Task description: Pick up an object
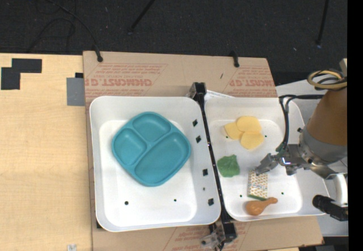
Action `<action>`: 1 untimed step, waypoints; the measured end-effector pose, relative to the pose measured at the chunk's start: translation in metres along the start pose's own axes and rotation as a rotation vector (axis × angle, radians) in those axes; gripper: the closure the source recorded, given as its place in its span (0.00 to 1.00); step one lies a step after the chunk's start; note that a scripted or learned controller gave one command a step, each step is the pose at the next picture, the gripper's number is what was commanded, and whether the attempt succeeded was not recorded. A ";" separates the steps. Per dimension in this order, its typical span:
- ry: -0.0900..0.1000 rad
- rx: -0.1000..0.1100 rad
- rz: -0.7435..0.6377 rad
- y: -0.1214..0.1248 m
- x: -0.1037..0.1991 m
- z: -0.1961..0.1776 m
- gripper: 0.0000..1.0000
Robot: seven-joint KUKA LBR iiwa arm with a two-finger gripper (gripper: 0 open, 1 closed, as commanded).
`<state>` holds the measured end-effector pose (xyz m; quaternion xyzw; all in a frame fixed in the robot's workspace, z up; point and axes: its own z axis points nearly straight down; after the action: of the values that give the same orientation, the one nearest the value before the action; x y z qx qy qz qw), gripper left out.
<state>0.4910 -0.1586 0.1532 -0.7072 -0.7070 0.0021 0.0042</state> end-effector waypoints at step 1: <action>0.001 0.000 0.000 0.004 0.010 0.053 0.00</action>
<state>0.4942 -0.1484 0.1000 -0.7072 -0.7070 0.0018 0.0044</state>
